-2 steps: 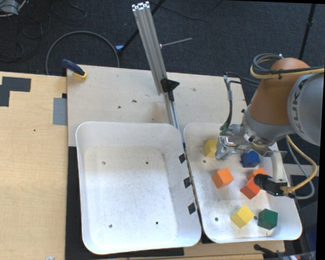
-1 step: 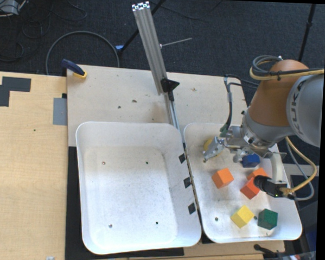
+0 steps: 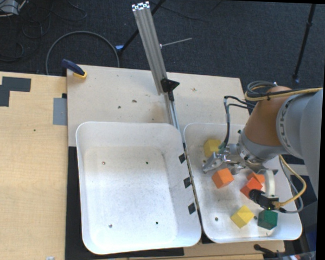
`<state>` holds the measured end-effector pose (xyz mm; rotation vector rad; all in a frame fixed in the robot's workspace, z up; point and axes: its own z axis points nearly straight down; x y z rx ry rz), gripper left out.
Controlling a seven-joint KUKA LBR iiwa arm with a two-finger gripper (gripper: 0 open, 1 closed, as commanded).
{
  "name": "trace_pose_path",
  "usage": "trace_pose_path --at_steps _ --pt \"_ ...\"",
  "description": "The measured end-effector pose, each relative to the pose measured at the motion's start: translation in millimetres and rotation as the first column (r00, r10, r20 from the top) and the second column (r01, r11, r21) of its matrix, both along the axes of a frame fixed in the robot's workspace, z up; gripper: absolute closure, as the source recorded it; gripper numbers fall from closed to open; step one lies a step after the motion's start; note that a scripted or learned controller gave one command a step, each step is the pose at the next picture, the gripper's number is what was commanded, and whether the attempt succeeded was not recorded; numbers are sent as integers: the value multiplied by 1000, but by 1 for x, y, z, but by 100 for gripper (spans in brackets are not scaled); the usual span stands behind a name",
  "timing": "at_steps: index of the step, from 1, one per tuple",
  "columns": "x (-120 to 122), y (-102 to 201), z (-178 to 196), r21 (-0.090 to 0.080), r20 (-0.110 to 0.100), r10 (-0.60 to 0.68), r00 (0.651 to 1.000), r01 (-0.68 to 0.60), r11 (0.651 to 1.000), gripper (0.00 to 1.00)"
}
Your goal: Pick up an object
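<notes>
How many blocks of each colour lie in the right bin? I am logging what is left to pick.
Yellow: 2, one near the gripper, one at the front.
Orange: 2.
Green: 1.
Total: 5 blocks in the right bin.

white bins [image 3: 97, 134]; orange block [image 3: 222, 178]; yellow block [image 3: 242, 216]; green block [image 3: 267, 219]; orange-banded grey arm [image 3: 271, 124].

The grey arm [image 3: 293, 120] reaches in from the right, orange band showing, its gripper [image 3: 218, 161] low and pointing left.
</notes>
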<state>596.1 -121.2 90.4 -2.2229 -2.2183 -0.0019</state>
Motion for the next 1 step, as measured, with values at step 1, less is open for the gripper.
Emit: trace_pose_path --at_steps 1 --pt "-66 -52 2 -2 -1 -4 1000 4 1000 0"
